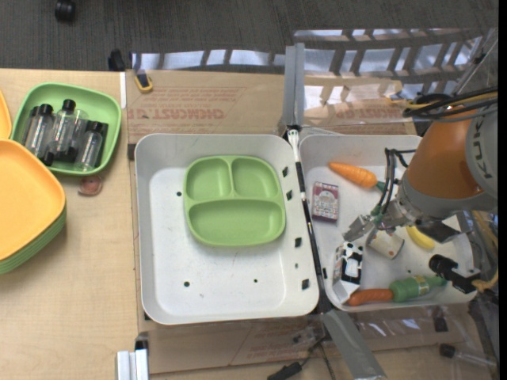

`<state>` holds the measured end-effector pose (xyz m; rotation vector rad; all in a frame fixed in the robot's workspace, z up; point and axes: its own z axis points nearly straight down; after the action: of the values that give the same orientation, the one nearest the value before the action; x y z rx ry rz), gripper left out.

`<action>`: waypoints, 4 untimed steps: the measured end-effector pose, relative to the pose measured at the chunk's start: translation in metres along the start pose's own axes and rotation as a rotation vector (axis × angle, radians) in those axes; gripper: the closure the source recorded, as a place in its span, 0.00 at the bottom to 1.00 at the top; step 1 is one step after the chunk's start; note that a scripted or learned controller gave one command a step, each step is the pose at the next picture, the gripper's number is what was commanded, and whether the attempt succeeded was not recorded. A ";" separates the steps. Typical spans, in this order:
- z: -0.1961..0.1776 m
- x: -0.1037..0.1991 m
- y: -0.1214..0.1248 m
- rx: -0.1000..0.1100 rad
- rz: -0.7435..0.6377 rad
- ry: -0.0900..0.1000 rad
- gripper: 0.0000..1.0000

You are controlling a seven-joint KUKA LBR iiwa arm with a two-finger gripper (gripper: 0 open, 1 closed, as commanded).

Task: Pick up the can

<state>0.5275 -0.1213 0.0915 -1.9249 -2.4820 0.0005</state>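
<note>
White plastic forms the two shallow bins that sit side by side on the tabletop, and the right bin [317,153] holds the clutter. The can [386,245] is a short, pale cylinder lying on its side near the middle of that bin, its long axis running at a slant from the bin's near right toward its far left, with one round end facing the far left corner. Directly at that end is the claw [366,226], its metal fingers spread and reaching down beside the can; the can is not visibly between them, and whether a finger touches it is unclear. Above the claw the arm's orange band [444,165] covers much of the bin's right side. An orange carrot [353,174] lies near the bin's far edge, and a small purple carton [325,200] lies flat close to the left wall. A black and white object [348,263] sits against the left wall toward the near edge, just left of the can. A yellow banana-like piece [421,237] lies just right of the can. Along the near edge rest a second orange carrot [371,296] and a green bottle [416,287], end to end. The left bin [158,275] carries a green divided plate [234,200] in its far half.
</note>
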 end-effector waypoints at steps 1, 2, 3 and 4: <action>-0.106 0.000 0.062 0.000 0.120 -0.002 0.00; -0.019 -0.034 0.093 0.000 0.222 -0.002 0.00; 0.001 -0.015 0.027 0.002 0.178 0.000 0.00; -0.016 -0.025 0.122 0.000 0.375 -0.002 0.00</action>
<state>0.6522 -0.1155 0.1074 -2.3555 -2.0802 0.0030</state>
